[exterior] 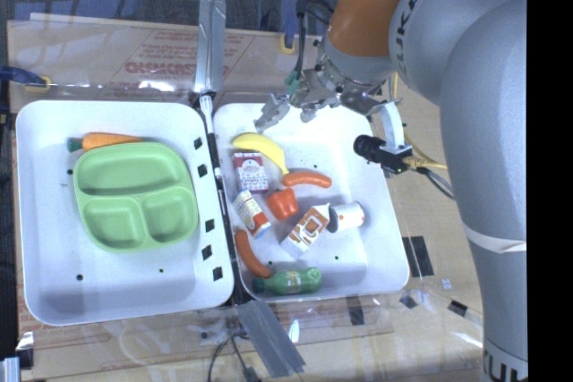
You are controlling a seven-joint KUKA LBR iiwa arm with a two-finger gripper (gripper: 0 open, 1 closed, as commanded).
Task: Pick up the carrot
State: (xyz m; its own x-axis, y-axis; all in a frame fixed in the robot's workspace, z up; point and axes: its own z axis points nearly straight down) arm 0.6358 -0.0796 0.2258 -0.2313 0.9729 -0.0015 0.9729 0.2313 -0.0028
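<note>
The carrot, orange with a green stub at its left end, lies in the left bin, just beyond the far rim of a green divided plate. My gripper hangs over the far edge of the right bin, near a yellow banana and well to the right of the carrot. Its fingers are spread, open, with nothing between them.
The right bin holds a red-and-white carton, an orange sausage, an orange pepper, a small bottle, an orange-and-white box, a white cup, another sausage and a green bottle. A metal divider separates the bins.
</note>
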